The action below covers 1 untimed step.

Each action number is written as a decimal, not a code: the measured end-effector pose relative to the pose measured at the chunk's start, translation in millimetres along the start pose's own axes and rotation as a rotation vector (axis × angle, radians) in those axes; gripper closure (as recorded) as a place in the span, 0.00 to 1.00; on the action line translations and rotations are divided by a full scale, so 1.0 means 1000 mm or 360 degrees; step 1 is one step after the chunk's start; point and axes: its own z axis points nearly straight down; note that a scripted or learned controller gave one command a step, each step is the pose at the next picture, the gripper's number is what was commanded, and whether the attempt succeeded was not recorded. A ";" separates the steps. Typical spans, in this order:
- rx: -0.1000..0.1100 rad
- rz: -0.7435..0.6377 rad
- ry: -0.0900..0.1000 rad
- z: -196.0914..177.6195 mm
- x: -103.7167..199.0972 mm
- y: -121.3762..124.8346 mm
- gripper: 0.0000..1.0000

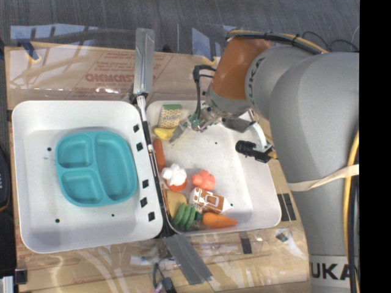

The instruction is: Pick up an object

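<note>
Grey metal and a knot of green cabling mark the pincer (186, 127), which hangs low at the far-left corner of the right bin (256, 209), its tip pointing down and leftward. From where I stand I cannot tell how its tips are set, nor whether anything sits between them; the wrist and the orange band above crowd that corner.

Just beyond the tip lies a yellow piece (164, 133), perhaps a banana, and touching that, further back, a tan block with a green stripe (171, 113). Either looks the likeliest thing to be taken. Both sit tight against the bin's wall, and that is the trouble: a closing grip there could strike the rim, or nudge the yellow piece under the block instead of catching it.

Below the pincer an orange sausage-like stick (159, 154) runs along the same wall. Further toward me the toys bunch up: a white and red lump (175, 175), a tomato-like ball (204, 179), a small printed carton (208, 200), a green pepper (186, 216) and a carrot (217, 221), several touching. Anything dragged that way would jostle them.

Well off to the pincer's left, the other bin (24, 163) holds a teal divided tray (95, 166), out of harm's way.
</note>
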 end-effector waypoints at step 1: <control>0.0000 -0.0020 0.0001 0.001 0.033 -0.096 0.00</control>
